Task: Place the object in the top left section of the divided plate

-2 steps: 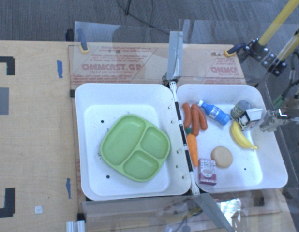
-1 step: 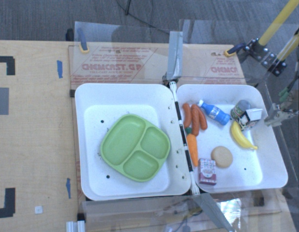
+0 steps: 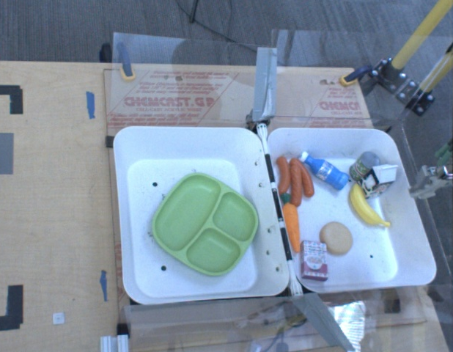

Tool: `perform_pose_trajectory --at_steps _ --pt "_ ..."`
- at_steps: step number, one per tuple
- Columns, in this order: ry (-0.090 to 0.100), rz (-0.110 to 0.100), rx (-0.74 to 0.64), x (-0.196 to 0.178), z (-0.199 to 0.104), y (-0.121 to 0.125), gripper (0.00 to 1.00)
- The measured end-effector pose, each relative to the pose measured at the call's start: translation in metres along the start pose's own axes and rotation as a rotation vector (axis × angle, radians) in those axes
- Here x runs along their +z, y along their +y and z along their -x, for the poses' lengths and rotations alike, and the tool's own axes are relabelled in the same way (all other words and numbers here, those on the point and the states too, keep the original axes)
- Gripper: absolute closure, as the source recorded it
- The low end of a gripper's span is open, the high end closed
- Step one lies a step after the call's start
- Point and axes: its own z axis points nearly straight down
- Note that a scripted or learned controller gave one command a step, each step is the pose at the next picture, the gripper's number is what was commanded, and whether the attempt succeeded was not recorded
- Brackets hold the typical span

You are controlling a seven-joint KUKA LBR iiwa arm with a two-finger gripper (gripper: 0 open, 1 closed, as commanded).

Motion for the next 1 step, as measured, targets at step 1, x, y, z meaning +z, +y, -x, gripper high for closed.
perform_pose_trajectory --at_steps 1 --pt "-0.002 0.002 0.004 -0.0793 -0.0033 0.0635 1.00"
